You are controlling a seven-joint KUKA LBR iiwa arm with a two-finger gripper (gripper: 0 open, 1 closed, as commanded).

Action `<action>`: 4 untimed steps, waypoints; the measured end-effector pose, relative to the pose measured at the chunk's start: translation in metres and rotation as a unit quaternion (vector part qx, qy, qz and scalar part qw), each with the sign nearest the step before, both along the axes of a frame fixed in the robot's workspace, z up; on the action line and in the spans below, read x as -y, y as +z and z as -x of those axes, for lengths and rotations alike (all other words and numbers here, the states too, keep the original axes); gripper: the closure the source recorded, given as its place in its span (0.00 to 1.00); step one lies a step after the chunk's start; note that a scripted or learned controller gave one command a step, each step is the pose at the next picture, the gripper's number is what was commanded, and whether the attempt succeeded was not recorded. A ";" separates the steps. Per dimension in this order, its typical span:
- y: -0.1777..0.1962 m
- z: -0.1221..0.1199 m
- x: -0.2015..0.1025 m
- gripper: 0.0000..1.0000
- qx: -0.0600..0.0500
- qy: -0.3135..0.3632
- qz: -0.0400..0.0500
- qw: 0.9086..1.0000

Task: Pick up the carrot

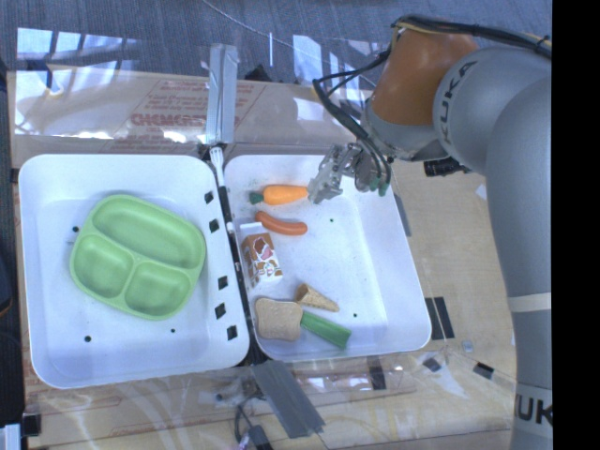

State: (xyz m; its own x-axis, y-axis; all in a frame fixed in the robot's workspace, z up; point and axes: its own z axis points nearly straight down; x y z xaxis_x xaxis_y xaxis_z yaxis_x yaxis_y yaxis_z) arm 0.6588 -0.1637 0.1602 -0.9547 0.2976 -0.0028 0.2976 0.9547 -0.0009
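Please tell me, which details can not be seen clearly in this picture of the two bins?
- Gripper, camera view: too small and blurred to tell whether it touches the carrot.
- Small packet: its print is too small to read.
- Green stick: one end lies across the bread slice, hiding part of it.
- Arm: cut off by the right edge.

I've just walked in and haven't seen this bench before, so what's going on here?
A grey robot arm reaches in from the right over the right bin. Its end effector sits right at the tip of the carrot, which lies on the bin floor near the back. Below the carrot lie a sausage, a small packet, a slice of bread and a green stick. The left bin holds a green divided plate. The carrot is not yet lifted.
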 end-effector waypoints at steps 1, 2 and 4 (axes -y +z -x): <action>0.081 0.028 -0.092 1.00 0.003 -0.009 -0.001 1.000; 0.125 0.017 -0.150 1.00 0.001 -0.061 -0.001 0.998; 0.076 0.016 -0.300 1.00 -0.003 -0.081 -0.001 0.997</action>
